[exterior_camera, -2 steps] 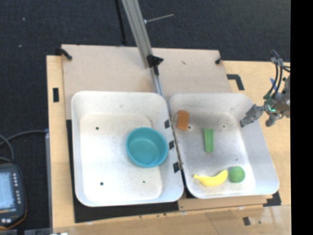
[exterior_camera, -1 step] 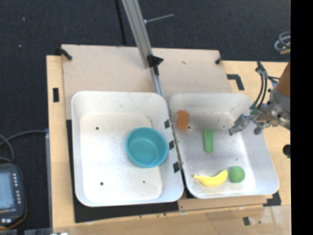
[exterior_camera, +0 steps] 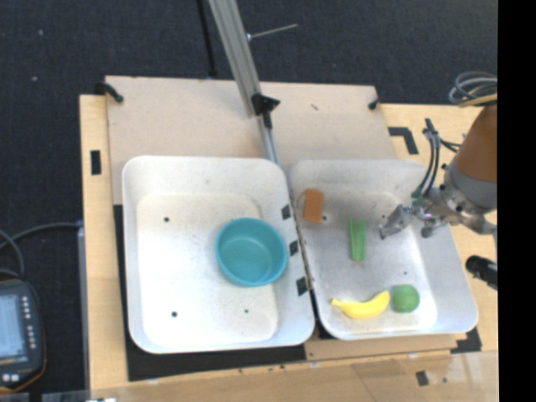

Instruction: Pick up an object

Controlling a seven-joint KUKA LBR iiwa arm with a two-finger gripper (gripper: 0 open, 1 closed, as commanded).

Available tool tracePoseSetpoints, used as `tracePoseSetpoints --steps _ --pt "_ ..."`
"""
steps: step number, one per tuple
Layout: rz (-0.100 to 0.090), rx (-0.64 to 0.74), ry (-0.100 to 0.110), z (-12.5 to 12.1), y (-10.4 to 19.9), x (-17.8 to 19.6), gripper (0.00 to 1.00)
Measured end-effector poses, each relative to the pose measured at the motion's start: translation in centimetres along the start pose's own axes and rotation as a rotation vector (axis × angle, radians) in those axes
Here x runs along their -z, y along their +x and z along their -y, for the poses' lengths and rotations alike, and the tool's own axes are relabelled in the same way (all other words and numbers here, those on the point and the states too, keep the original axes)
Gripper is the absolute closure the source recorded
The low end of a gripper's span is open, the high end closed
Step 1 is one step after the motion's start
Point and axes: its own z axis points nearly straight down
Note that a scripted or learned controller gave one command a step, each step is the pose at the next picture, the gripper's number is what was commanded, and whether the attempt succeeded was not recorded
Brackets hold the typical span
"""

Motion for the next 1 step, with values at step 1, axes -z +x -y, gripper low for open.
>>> tracePoseSetpoints --steps 1 --pt "0.0 -0.001 0.0 -0.25 0.32 -4.32 0.0"
